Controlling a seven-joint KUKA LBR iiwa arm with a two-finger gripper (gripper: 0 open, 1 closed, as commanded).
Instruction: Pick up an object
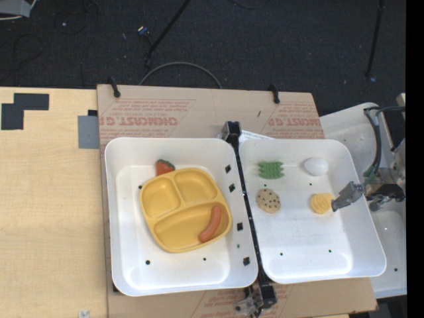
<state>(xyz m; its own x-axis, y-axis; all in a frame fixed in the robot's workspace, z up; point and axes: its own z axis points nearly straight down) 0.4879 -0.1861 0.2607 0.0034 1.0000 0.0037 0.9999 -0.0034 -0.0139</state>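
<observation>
1. I see two bins side by side; the left bin (126, 244) holds a divided plate (162, 204).
2. A sausage (211, 224) lies in the plate's front compartment; a carrot (164, 167) sits just behind the plate.
3. The right bin (311, 257) holds a leafy piece (270, 170) at the back, an egg (315, 166) to its right, a cookie (268, 201) in front; a round wafer (321, 204) lies right of the cookie.
4. The gripper (344, 197) sits just beside the wafer, on its right.

Two white bins, left (126, 177) and right (358, 244): smooth plastic with a soft sheen. Yellow divided tray (173, 207): glossy moulded plastic. Cardboard sheet (199, 114) under the bins: matt brown, printed. Desk (46, 204): pale wood-grain laminate, matt. Cookie (269, 201), at 3 o'clock of the tray: rough, speckled surface.
</observation>
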